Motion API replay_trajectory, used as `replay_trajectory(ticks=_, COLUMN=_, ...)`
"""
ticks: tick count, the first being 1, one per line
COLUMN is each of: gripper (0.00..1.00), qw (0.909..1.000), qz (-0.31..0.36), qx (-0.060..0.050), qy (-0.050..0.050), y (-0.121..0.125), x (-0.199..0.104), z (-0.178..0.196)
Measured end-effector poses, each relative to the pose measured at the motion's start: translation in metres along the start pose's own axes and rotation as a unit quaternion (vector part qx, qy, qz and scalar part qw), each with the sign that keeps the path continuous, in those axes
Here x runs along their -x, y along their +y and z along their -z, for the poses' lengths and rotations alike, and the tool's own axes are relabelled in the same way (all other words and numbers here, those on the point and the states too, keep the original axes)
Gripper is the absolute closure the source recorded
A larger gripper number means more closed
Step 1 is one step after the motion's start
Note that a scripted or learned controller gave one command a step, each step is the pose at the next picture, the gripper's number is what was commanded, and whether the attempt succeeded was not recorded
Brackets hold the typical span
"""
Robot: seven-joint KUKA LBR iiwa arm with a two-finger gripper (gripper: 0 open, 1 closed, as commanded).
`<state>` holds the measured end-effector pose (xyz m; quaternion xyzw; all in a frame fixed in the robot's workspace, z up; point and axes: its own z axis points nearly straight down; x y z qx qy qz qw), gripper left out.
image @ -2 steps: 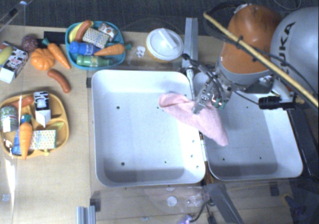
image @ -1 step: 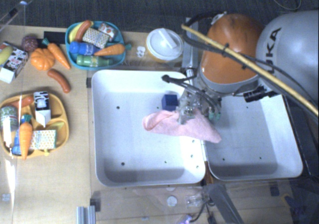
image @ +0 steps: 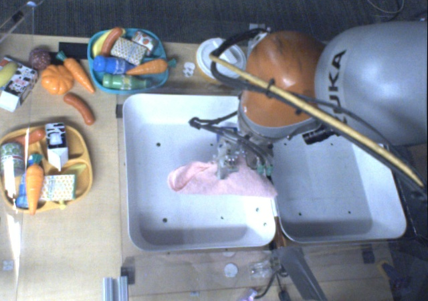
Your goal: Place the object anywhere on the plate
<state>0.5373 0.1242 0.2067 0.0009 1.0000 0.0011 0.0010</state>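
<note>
- Cloth [image: 221, 181]: pink, soft, lay crumpled flat on the floor of the left bin [image: 154, 219], toward that bin's right wall, its right end at the seam with the right bin [image: 348, 219].
- Gripper [image: 231, 159]: stood directly over the cloth's upper middle, tips down at or on the fabric. Whether the fingers were spread, closed or pinching cloth could not be told; the mechanism was dark and tangled against the pink.
- Arm [image: 374, 85]: grey with an orange band, reached in from the right, hiding the far part of the right bin.
- Plate [image: 212, 59]: a white, round thing just beyond the left bin's far edge, partly behind the arm; judged the likeliest plate, not certain.
- Clutter, left bench: blue bowl [image: 127, 59] of toy food, yellow tray [image: 47, 169] of toy food, loose carrot [image: 81, 73], sausage [image: 80, 109], pumpkin [image: 55, 79].
- Risk, grasp: thin cloth could slip from a shallow pinch, or only a fold could lift and fall back.
- Risk, carry: trailing fabric could drag on the bin wall and pull free.
- Risk, placement: limp cloth could drape off a small plate's rim, or the arm could knock the plate, which stood close by.
</note>
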Motion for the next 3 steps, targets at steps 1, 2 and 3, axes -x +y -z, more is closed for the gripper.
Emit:
replay_trajectory(ticks=1, gripper=1.0, qw=1.0, qz=0.0, qx=0.001, qy=-0.002, y=0.047, x=-0.024, z=0.018)
replay_trajectory(ticks=2, gripper=1.0, qw=1.0, qz=0.001, qx=0.001, qy=-0.002, y=0.096, x=-0.042, z=0.018)
replay_trajectory(ticks=3, gripper=0.0, qw=1.0, qz=0.001, qx=0.001, qy=-0.002, y=0.096, x=-0.042, z=0.019)
